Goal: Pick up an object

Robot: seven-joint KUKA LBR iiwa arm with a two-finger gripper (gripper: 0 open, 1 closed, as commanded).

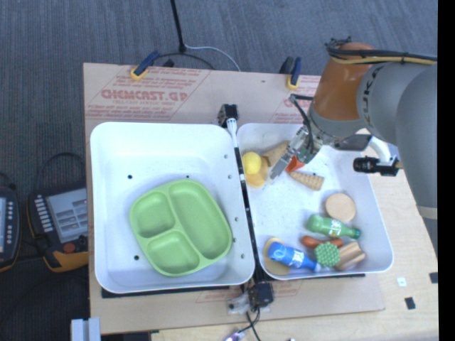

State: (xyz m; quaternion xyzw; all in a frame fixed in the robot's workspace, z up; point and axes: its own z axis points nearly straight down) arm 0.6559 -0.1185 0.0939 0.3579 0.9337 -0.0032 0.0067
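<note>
My gripper [286,163] hangs low in the right bin [375,212], near its back left part. It points down and left toward a yellow lemon [252,168] that lies against the wall between the bins. A tan wedge [274,153] lies just behind the gripper, and a small red-orange piece [296,165] shows right beside it. A ridged tan cone [308,181] rests a little to its right. Nothing is seen held.
The right bin's front holds a round tan disc [340,207], a green bottle [333,226], a blue tube [291,256], a green ribbed round piece [328,253] and a brown loaf [351,256]. A green divided plate [181,226] lies in the left bin [114,162].
</note>
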